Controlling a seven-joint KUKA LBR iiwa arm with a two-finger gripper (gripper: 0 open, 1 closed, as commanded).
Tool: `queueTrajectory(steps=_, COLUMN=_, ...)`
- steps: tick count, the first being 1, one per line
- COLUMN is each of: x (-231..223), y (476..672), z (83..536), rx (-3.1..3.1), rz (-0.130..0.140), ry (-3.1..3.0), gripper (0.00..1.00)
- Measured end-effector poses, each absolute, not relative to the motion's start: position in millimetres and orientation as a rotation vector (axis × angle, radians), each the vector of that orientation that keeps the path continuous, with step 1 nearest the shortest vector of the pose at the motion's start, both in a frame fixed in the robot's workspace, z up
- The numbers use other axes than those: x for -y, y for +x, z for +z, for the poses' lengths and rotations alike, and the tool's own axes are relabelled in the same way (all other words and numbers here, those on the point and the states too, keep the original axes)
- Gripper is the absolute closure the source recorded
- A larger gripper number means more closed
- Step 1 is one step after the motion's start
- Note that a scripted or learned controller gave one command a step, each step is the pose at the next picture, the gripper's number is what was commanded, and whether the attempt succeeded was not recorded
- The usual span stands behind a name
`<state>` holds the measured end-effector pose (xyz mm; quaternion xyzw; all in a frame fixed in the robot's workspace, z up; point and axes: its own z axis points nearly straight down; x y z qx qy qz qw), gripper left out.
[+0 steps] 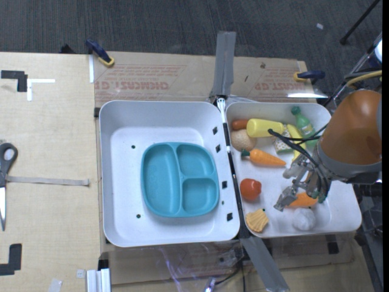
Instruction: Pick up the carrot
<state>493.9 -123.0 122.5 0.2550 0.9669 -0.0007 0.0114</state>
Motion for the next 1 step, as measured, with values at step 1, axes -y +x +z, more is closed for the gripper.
queueTrajectory(steps=1, x=199.2, y=478.9, z=92.4, rx=-2.949, rz=-0.001, ry=1.069, gripper=0.00)
